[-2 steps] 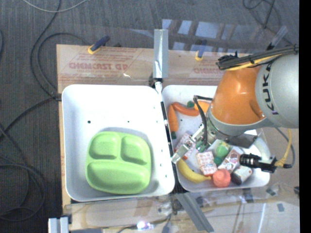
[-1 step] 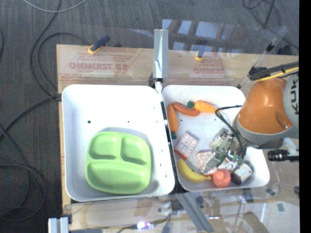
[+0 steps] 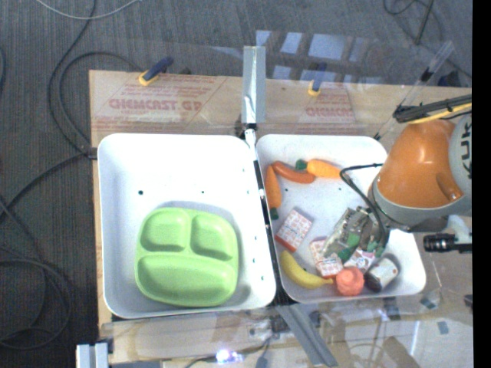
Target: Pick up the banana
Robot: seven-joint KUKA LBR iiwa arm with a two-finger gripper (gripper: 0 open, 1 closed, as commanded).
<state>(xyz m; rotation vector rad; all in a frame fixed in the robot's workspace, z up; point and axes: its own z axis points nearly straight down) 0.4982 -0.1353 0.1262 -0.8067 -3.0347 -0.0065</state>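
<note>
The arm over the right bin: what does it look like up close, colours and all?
The arm shows a big rounded orange band with grey housing under it and a white stretch with dark lettering at the edge. A thin black cable loops beside it. Its tool is a small metallic silver assembly with green bits.

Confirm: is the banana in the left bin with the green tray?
No, the banana lies in the right bin, near its front edge, while the green tray sits in the left bin.
</note>
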